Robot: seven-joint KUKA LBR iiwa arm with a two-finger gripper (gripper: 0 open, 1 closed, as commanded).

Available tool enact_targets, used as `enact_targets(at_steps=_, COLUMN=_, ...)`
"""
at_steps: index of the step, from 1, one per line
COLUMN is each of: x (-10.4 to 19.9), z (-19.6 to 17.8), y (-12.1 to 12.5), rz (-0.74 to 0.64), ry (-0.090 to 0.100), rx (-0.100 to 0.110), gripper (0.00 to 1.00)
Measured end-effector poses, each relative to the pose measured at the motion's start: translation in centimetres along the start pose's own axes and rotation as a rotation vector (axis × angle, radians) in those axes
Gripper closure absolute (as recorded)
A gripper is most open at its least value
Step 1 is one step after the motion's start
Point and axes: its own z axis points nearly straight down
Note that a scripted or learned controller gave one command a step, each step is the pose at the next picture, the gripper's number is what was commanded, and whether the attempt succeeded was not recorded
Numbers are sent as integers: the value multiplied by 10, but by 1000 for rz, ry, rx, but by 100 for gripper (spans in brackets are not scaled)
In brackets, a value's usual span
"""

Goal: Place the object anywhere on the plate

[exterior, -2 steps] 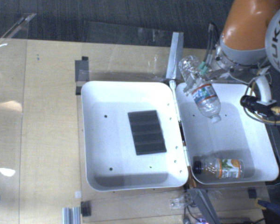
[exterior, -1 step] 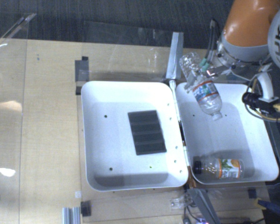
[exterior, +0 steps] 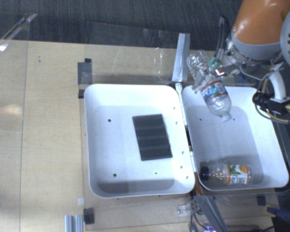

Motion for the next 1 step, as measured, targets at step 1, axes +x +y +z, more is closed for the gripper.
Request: enact_targets(at_steps=1, x=18, z=38, y=-6, rz=-86, ry=11, rx=25, gripper=100)
